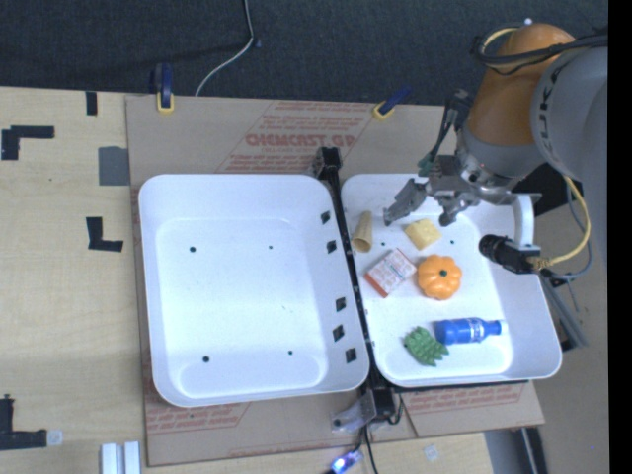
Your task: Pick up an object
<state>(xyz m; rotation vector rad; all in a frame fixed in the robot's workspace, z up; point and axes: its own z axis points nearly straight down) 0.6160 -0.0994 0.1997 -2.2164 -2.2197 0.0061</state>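
Seen from the fixed camera above the bench, the shallow white plastic right bin [538, 339] holds everything loose, while the shallow white plastic left bin [178, 265] lies flat beside it, the two meeting along a dark seam with black clips. The grey two-finger gripper [427, 205] hangs over the far part of the right bin, its fingers splayed apart and grasping nothing. Just below it lies a pale yellow, blocky foam-like piece [423, 233], close to the fingertips; contact cannot be judged. A tan, short cylinder like a cork [363, 230] rests near the bin's left wall, leaving little room on that side. A small flat packet with red-and-white print [391, 270] sits mid-bin, just beside a round, ribbed orange pumpkin-shaped toy [439, 277]. Nearer the front rim, a blue plastic bottle with a white cap [468, 331] lies on its side, touching a green, bumpy leaf-like toy [423, 347]. Both bins rest on a brown cardboard sheet [286, 141].
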